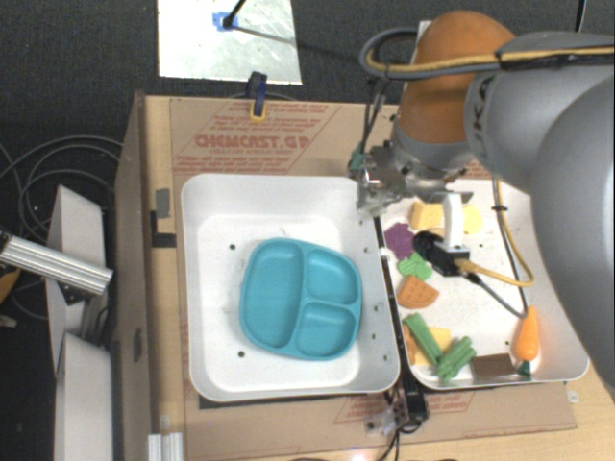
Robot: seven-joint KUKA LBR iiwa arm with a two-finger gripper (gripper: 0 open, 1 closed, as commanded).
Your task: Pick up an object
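Note:
My gripper (378, 194) hangs below the grey wrist and orange band, over the back left corner of the right bin (557, 358), close to the wall between the two bins. Just below it in that bin lie a purple piece (397, 238) and a yellow piece (427, 217). Further toward the front are a small green piece (414, 267), an orange slice (418, 294), two green sticks (423, 338), a brown block (490, 364) and an orange carrot (526, 334). Nothing shows between the gripper's tips.
The left bin (216, 257) holds a blue divided plate (300, 298). The arm covers the back right of the right bin. A foil sheet (226, 27) lies beyond the cardboard base. Cables and a metal rail (53, 262) sit at the left.

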